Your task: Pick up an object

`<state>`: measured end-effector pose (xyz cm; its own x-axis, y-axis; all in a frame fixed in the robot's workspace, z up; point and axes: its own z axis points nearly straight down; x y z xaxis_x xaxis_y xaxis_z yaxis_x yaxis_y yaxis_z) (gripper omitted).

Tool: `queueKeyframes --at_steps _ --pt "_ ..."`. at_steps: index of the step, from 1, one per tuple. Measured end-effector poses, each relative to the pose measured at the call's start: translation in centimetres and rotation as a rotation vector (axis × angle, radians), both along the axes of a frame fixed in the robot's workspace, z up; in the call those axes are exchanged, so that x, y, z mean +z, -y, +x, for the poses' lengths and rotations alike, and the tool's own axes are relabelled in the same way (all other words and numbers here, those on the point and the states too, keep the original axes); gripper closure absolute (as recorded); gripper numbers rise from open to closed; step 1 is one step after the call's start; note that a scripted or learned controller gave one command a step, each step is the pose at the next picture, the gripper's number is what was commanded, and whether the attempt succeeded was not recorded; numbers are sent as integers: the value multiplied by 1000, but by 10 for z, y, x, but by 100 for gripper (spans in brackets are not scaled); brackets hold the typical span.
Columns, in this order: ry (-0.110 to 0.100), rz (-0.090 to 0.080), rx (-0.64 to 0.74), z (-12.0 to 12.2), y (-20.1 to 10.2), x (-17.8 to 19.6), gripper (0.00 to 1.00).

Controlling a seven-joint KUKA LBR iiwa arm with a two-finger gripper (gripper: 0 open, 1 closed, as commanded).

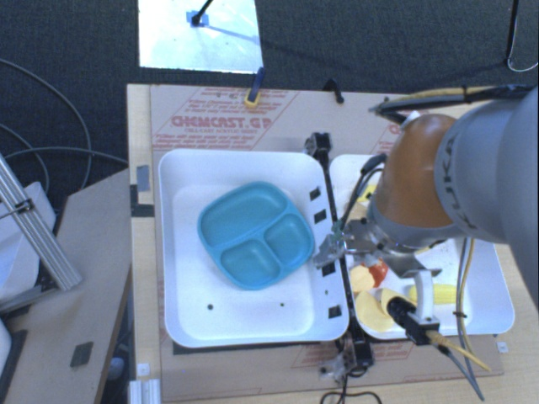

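Gripper (330, 251) over divider between bins; finger state indeterminate. Blue tray (255, 234) in left bin (189, 310): likely light, rigid, slippery plastic; grasp raised rim.

The left shallow white plastic bin (181, 301) has open floor in front of and beside the blue three-compartment plastic tray (255, 234) at its centre; the right white bin (497, 305) is crowded by the grey-and-orange arm (438, 179) and small yellow and red items (375, 289) beneath it

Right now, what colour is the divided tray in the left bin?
Light blue tray, seen clearly in the camera view.
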<state>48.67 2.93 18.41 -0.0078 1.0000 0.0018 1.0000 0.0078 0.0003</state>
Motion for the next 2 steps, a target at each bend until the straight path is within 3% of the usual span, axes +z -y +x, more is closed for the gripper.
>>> queueKeyframes --at_steps 1,2 --pt "3 0 2 2 2 11 100" --pt "5 3 6 0 -82 54 100"
